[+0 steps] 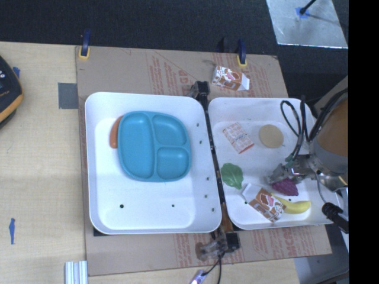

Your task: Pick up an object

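The two-finger gripper [284,173] is parked low in the right white bin [251,108], lower right of frame, right over a purple crinkly object [286,187], probably lined up for a grab. Nothing is seen gripped yet, and its opening can't be judged. A yellow plastic banana [295,206] lies just below.

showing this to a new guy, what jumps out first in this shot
The blue plate in the left bin stands out first, lying over something orange at its left edge. Next, the right bin holds small items: a green leaf, a banana and a purple piece right by the gripper.
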Tool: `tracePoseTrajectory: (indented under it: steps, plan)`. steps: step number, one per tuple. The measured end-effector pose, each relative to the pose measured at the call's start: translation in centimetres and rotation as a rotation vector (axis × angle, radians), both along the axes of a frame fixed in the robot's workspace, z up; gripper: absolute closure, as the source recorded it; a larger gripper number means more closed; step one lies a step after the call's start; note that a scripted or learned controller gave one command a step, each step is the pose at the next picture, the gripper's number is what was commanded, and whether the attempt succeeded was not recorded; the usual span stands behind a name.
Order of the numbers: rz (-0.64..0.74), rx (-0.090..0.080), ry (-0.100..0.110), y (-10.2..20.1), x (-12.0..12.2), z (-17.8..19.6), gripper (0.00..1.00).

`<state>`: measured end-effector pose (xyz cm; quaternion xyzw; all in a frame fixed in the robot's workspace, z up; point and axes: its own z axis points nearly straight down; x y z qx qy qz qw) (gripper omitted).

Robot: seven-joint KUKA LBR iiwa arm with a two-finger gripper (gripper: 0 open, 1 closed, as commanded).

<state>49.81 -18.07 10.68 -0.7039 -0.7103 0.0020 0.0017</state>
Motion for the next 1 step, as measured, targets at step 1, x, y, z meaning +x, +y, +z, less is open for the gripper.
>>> tracePoseTrajectory:
  steps: [1]
  plan:
    - [-0.004,0.002,-0.003,9.11,3.12,8.51,1.00]
